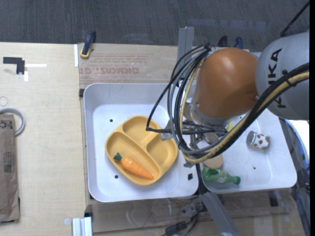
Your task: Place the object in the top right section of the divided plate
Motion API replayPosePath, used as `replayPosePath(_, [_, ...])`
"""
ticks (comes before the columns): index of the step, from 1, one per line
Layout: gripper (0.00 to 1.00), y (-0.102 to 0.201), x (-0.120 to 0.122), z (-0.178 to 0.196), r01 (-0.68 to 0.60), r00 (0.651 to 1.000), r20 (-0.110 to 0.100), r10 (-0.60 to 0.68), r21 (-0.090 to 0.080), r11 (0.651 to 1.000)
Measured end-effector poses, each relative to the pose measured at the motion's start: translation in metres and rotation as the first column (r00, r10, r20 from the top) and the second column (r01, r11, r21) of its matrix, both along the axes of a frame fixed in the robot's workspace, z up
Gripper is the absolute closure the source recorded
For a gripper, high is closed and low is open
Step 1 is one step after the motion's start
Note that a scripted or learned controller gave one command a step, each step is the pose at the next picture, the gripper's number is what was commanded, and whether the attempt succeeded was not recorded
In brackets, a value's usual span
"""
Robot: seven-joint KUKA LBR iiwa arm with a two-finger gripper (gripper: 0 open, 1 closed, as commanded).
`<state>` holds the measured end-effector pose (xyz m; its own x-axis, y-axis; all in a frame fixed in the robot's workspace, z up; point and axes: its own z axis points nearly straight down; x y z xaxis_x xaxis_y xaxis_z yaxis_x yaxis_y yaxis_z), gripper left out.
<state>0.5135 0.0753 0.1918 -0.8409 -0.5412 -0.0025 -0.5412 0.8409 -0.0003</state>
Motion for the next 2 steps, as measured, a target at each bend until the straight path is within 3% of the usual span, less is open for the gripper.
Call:
replayPosePath(1, [0.00, -0.006, -0.021, 0.000, -0.258, 0.966, -0.001, 0.258, 0.000, 0.966])
replayPosePath(2, [0.00, -0.087, -0.008, -0.001, -0.403, 0.915, 0.000, 0.403, 0.000, 0.915])
